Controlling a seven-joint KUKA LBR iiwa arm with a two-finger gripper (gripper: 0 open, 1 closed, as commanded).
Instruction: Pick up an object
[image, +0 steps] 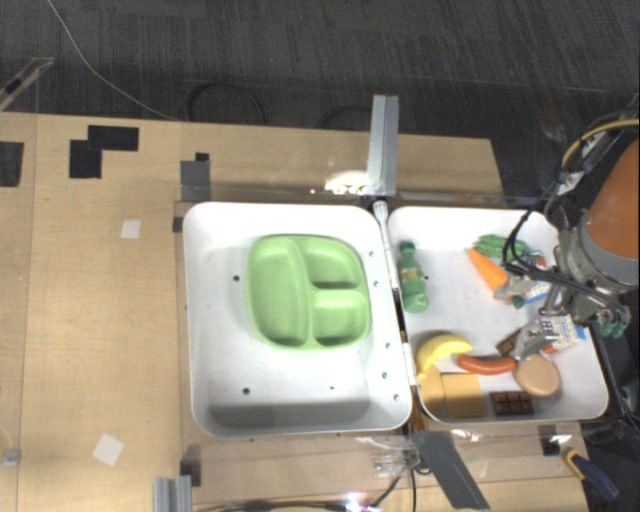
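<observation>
With the hand (540, 335) low at the frame's right, its spread impossible to judge, it should drop squarely onto the round tan plastic cookie (538, 376) just below, avoiding the red sausage (485, 365).

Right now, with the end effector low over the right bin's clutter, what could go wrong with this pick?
The end effector sits among crowded items: the red sausage, the tan round piece and the carrot. It could nudge a neighbour or close on two at once. The banana lies against the sausage, so dragging one may shift the other.
</observation>
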